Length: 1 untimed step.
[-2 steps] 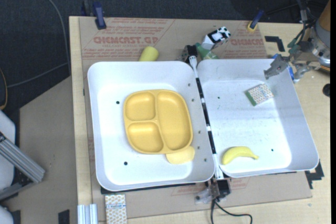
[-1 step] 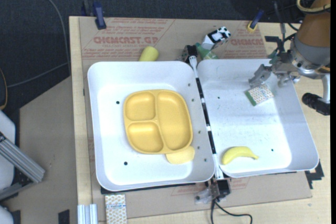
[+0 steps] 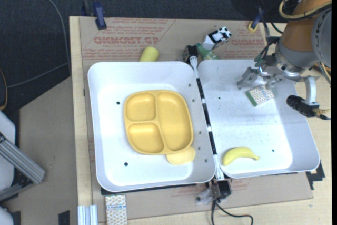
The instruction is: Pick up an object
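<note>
My gripper [image 3: 259, 80] hangs over the far part of the right bin [image 3: 295, 150], with the arm and its orange band coming in from the right. Its two grey fingers [image 3: 246, 80] stand spread apart, open, with nothing between them. A small flat green-and-white patterned block [image 3: 260, 96] lies on the bin floor just in front of the fingertips. At the near left corner of the same bin lies a yellow banana [image 3: 238, 155]. The left bin [image 3: 105, 113] holds a yellow divided plate [image 3: 158, 121], and a pale yellow flat piece [image 3: 180, 156] pokes out at its near edge.
On the board behind the bins lie a yellow cylinder [image 3: 149, 54] and a black-and-white toy [image 3: 217, 37] by the divider. A blue clamp [image 3: 98, 16] grips the board's far left edge. A black part on the arm [image 3: 300, 105] sticks out over the right bin.
</note>
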{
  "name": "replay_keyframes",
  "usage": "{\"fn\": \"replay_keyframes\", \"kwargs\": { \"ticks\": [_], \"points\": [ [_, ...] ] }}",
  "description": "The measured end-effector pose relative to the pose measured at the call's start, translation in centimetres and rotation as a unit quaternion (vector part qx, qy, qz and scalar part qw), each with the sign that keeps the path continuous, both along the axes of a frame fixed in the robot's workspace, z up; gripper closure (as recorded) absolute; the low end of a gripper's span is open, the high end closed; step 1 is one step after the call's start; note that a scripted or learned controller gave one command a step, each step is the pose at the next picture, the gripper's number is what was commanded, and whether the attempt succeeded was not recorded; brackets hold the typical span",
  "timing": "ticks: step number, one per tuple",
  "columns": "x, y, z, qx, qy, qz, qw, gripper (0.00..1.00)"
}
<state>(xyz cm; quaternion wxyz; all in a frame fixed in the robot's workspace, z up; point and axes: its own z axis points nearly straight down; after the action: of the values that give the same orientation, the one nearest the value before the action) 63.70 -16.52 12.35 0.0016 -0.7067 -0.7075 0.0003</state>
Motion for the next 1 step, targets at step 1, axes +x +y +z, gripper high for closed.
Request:
{"fn": "replay_keyframes", "kwargs": {
  "ticks": [1],
  "points": [
    [-0.93, -0.92, -0.45, -0.0008, 0.000, -0.001, 1.0000, 0.00]
  ]
}}
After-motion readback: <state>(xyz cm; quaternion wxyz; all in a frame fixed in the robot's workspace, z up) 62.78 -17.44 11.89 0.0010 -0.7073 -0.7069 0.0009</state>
